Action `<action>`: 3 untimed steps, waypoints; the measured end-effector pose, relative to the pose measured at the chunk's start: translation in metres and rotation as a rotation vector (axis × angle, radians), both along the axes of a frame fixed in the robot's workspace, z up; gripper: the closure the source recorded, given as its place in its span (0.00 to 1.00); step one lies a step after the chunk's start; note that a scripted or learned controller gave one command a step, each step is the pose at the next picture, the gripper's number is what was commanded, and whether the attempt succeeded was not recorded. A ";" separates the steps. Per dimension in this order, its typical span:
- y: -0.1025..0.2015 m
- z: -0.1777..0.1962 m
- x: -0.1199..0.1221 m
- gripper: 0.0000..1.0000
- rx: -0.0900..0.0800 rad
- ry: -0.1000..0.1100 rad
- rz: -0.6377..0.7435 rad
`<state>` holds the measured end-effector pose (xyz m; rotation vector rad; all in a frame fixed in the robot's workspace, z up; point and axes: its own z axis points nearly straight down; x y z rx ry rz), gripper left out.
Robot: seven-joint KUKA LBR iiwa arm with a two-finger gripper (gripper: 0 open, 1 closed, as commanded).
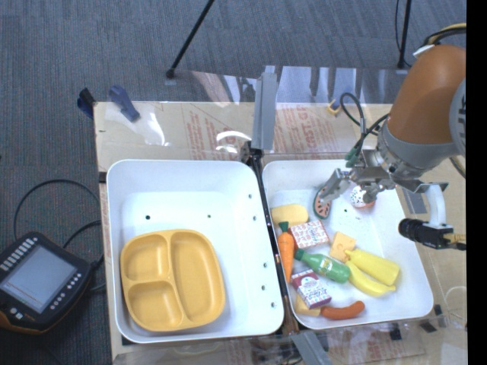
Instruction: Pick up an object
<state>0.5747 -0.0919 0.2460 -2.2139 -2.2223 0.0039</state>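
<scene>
Nearest the camera, the yellow divided plate [173,279] sits in the left bin [129,175]. Over the right bin [285,175], the gripper [351,191] spreads wide beside the watermelon slice [323,203], gripping nothing. Picking up remains undone.

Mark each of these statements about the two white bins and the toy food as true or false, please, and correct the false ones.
1. The yellow plastic tray with three compartments lies in the left white bin. True.
2. The orange toy carrot lies in the left bin. False: it lies in the right white bin, near its left wall.
3. The gripper is above the right bin. True.
4. The green toy bottle stands upright. False: it lies on its side among the other toys.
5. The watermelon slice toy lies on the yellow tray. False: it is in the right bin, near the gripper.
</scene>
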 end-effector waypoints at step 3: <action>0.106 0.134 0.000 1.00 0.000 0.001 0.221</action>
